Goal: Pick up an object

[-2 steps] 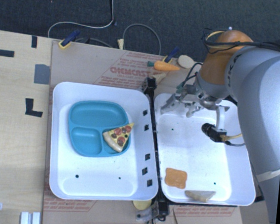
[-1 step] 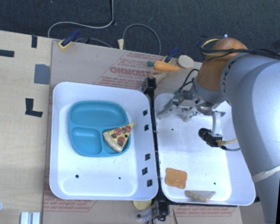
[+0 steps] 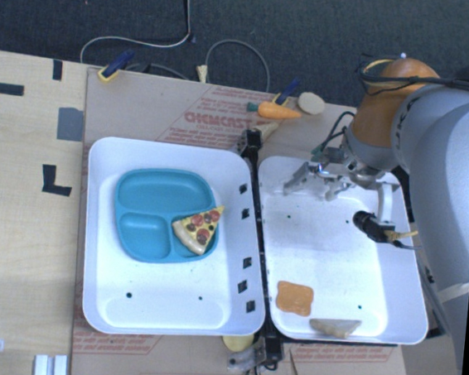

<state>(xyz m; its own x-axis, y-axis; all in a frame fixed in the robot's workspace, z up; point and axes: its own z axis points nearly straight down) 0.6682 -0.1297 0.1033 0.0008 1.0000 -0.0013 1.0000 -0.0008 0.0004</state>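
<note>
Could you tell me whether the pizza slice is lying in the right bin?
No, the pizza slice rests on the blue plate in the left bin.

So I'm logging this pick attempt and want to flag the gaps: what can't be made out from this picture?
- Gripper, camera view: too small and blurred to tell whether its fingers are open or shut.
- Pale object in the right bin, beside the orange piece: too small to identify.
- Item below the bins: partly hidden under the rims.
- Arm: cut off by the right edge.

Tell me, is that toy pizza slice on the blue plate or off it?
On it. The toy pizza slice lies in the lower right compartment of the blue divided plate, its tip slightly overhanging the rim.
</note>
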